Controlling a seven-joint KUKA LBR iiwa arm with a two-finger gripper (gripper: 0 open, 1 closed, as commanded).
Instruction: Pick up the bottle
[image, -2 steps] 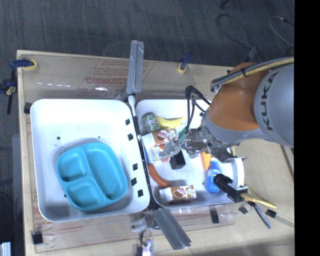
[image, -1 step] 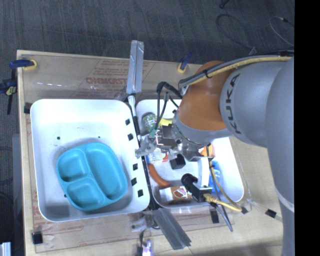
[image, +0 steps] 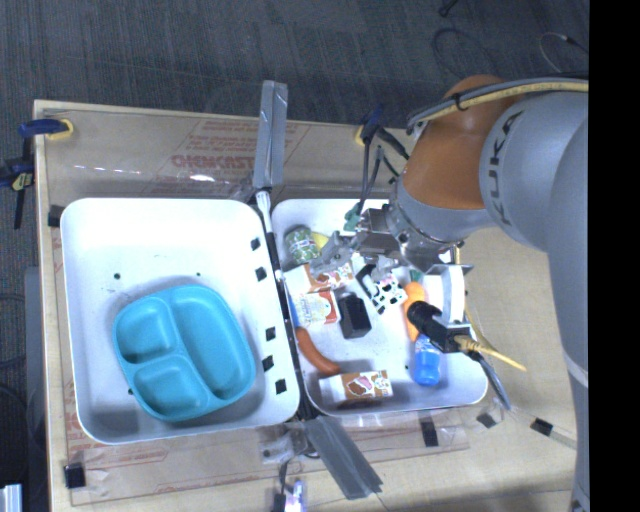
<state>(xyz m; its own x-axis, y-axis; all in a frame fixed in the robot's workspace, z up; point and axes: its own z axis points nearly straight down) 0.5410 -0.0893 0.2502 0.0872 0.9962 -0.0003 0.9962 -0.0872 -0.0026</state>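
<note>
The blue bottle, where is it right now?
In the camera view, the blue bottle lies in the right bin near its front right corner, just right of a brown packet.

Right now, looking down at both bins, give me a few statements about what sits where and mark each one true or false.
1. The blue plate lies in the left bin. True.
2. The bottle lies in the left bin. False: it lies in the right bin, near the lower right corner.
3. The gripper hangs over the right bin. True.
4. The black block rests on the plate. False: it lies in the right bin among the small cartons.
</note>
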